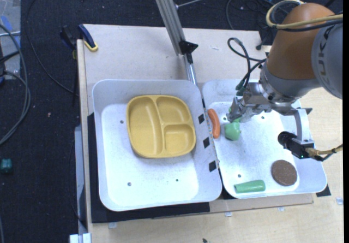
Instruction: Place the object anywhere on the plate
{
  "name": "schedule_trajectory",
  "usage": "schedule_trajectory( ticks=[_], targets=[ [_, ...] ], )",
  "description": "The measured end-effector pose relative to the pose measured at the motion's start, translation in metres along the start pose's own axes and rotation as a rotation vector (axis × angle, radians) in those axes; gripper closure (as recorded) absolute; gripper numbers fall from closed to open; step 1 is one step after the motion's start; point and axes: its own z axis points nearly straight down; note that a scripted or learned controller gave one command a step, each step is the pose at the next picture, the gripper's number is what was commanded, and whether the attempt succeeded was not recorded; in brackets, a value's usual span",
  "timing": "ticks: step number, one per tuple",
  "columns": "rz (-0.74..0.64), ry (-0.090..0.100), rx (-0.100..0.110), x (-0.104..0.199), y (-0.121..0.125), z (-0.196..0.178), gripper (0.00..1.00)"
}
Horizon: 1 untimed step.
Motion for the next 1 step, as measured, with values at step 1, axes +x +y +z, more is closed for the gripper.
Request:
schedule_trajectory(
  ticks=[1],
  targets=[
    [0.0,-0.001,-0.002,0.0456,0.0169,0.0086,1.0]
  ],
)
